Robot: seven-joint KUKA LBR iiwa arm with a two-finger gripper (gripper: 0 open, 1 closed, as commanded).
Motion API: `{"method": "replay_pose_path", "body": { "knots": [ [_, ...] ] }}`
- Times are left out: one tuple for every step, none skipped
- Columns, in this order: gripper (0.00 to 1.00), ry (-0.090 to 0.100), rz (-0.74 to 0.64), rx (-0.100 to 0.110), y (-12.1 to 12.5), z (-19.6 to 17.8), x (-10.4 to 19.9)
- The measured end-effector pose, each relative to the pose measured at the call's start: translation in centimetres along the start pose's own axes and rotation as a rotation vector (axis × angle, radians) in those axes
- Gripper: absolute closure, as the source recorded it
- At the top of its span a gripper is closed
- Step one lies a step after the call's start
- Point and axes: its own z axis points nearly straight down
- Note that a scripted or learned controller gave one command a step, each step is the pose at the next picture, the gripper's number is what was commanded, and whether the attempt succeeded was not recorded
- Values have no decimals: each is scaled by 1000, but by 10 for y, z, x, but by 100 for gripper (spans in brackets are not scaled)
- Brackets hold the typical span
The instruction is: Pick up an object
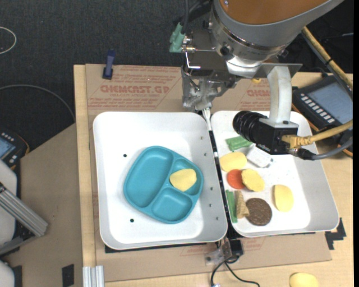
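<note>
Up at the far edge of the bins, the metal two-finger gripper [203,103] hangs over the seam where the two trays meet, its tip pointing down just above their back rims. Whether anything sits between its jaws, or how far apart they stand, I cannot tell from this angle; the hardware bunches together into one dark, shiny cluster. Above it rises the grey arm with its broad orange band [263,11], coming in from the right and filling the top of the scene. A black cylindrical unit on a white bracket [263,132] juts out beside the wrist, over the right bin's back part, with a yellow cable trailing off to the right.

Below and left of the gripper lies the left white shallow bin [112,140]. It holds a teal plastic divided plate [151,185], tilted a little on the bin floor, and a pale yellow rounded toy food piece [183,179] rests in the plate's right-hand compartment.

To the right, the right white shallow bin [317,196] holds a scatter of toy food, close together: a green block [238,144] near the back, a white rectangular piece [259,157] just beside the black unit, a yellow lump [233,162], a red-orange disc [235,179] touching a second yellow piece [253,180], a dark brown round patty [259,212], a tan and green strip [238,204] along the bin's left wall, and a yellow oval [283,197] a little apart at the right.

Both bins sit on a brown cardboard sheet with red lettering [134,88].
</note>
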Motion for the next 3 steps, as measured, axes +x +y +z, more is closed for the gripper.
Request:
{"method": "replay_pose_path", "body": {
  "knots": [
    [100,-9,15,24,-4,166,-87],
    [100,3,-2,-3,-1,81,-23],
    [100,-5,-1,16,-3,157,26]
  ]
}}
